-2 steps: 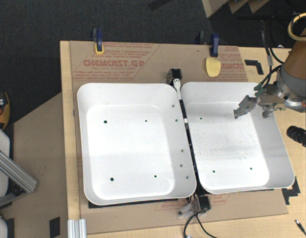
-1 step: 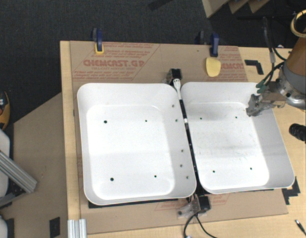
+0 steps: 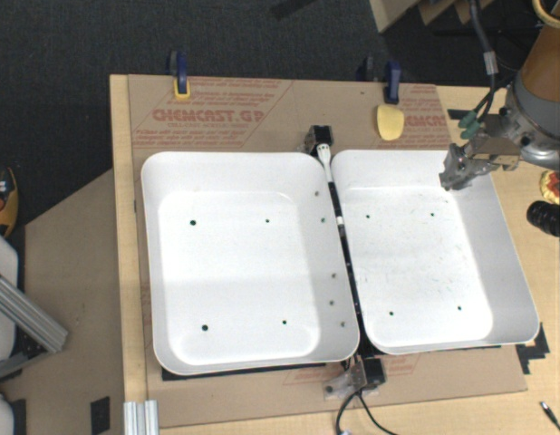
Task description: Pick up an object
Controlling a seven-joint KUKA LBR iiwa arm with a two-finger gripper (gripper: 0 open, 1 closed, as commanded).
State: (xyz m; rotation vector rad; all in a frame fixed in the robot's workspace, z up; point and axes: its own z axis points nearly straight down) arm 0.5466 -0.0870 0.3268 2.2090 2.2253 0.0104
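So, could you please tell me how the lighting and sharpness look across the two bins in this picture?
In the camera view, the left bin has a soft shadow band across its far half, brighter nearer the camera; the right bin is evenly lit with faint dark specks and no strong glare; the gripper looks slightly soft, and the dark floor beyond the bench is dim.

Dark grey carpet (image 3: 99, 25) is covering the floor across the upper and left frame. A brown board (image 3: 262, 102), printed in red, is lying on the surface, with blue-handled clamps (image 3: 178, 64) gripping its upper edge. Aluminium framing (image 3: 26, 320) is showing at lower left.
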